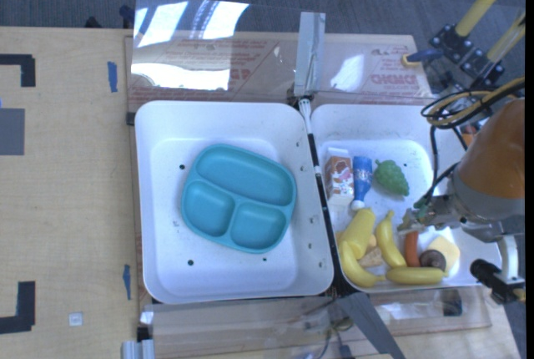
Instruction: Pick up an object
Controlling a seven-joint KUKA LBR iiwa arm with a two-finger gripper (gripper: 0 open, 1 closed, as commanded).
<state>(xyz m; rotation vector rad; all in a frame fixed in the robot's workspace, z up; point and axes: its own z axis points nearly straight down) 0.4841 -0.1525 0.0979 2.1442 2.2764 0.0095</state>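
Right bin, contents: a cluster of play food toward its near side.

- Carrot, orange. Nearest item to the end effector; lies just below it toward the bin's near wall, long axis running roughly front to back in the bin.
- Bananas, yellow. Left of the carrot, touching it or nearly so; one more lies crosswise just in front of the carrot.
- Broccoli, green. Beyond the carrot, toward the bin's far wall.
- Blue tube and small carton. Left of the broccoli.

End effector: hangs over the carrot's upper end; finger spread cannot be told, nor any contact.

Judgement: the carrot is the likeliest target, a short descent away.

Left bin: holds a teal divided tray.
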